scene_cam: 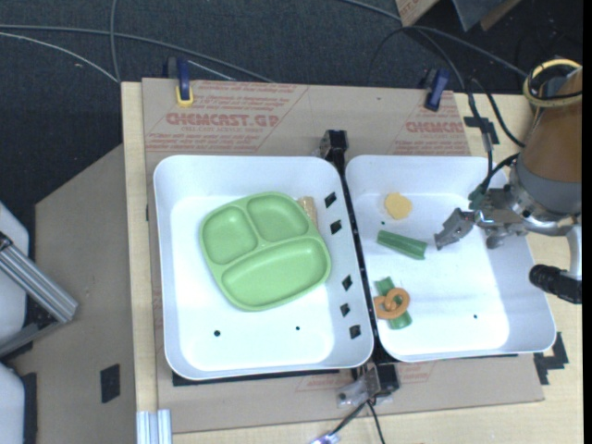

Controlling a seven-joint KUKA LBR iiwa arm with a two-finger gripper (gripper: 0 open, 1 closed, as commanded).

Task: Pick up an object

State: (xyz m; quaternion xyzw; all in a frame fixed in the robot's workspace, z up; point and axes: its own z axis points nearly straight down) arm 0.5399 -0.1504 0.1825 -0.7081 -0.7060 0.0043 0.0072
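While hanging with the grey metal gripper (pixel 455 231) just right of the green plastic stick (pixel 400 244) in the right-hand shallow white bin (pixel 462 336), holding nothing visible and open by an amount impossible to tell, risks knocking that stick aside or closing on air.

Bare floor across right bin (pixel 518 326) front, green stick (pixel 401 244) just beside pincer (pixel 455 229)

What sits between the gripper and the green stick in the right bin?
Nothing: in the camera view only bare white floor of the right bin separates the gripper from the green stick, which lies just to its left.
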